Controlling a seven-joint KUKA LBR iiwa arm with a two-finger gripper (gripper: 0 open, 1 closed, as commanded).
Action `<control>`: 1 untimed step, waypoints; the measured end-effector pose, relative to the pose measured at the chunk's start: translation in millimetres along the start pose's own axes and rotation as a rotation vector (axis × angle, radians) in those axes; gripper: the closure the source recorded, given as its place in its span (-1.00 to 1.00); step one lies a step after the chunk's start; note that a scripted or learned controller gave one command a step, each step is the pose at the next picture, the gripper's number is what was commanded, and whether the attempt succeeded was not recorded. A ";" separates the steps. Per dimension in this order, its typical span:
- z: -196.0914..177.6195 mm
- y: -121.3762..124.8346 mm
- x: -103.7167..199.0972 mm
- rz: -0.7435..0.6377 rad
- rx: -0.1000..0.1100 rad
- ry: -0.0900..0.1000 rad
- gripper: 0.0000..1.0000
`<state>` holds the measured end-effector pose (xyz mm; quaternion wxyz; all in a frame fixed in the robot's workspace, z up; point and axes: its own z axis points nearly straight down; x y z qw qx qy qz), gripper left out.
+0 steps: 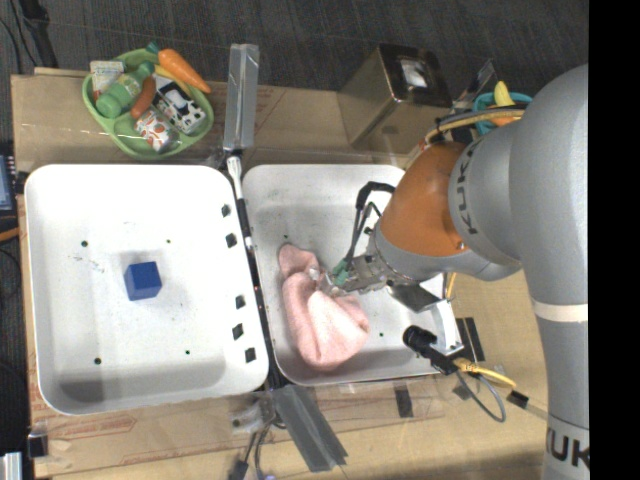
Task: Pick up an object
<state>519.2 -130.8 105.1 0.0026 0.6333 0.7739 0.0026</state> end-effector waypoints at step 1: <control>0.0 0.0 -0.1 0.000 0.000 0.000 -1.00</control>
